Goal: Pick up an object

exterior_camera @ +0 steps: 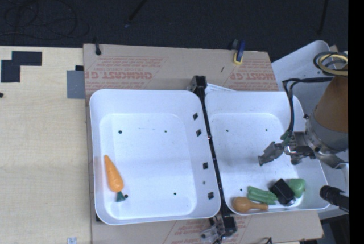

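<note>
Both bins, the left bin [145,102] and the right bin [244,109], are plain white with small dark dots on their floors, joined by a black divider strip [206,146], and they sit on brown cardboard [170,63] printed with faded red lettering. Near the left bin's front-left corner lies an orange carrot [113,174] with a dark green top. Along the right bin's front edge are a tan-orange gourd [248,205], a green bean pod [261,195], a black block [282,191] and a pale green piece [297,185].

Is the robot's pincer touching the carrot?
Apart. The camera view shows the pincer over the right bin, while the carrot lies across the divider in the left bin.
</note>
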You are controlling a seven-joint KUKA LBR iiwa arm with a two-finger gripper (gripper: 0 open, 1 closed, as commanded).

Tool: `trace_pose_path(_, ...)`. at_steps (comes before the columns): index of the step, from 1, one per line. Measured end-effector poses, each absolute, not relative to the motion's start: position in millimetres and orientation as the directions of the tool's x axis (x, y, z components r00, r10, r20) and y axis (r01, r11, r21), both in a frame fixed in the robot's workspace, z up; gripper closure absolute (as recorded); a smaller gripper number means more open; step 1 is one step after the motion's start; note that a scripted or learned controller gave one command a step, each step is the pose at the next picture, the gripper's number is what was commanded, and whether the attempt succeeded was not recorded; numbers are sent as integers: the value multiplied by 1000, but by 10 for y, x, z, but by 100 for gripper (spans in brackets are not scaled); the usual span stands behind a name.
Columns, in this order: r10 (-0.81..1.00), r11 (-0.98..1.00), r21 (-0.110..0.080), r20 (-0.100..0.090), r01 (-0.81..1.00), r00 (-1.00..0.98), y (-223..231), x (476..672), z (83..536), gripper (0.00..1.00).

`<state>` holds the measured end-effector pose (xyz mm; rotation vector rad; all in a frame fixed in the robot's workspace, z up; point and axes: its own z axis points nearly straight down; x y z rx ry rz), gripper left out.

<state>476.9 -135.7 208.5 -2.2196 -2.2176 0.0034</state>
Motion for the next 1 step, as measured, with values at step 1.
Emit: trace_pose_path(1,1000,7,18,-1,1000,-7,-627,5380,4495,0)
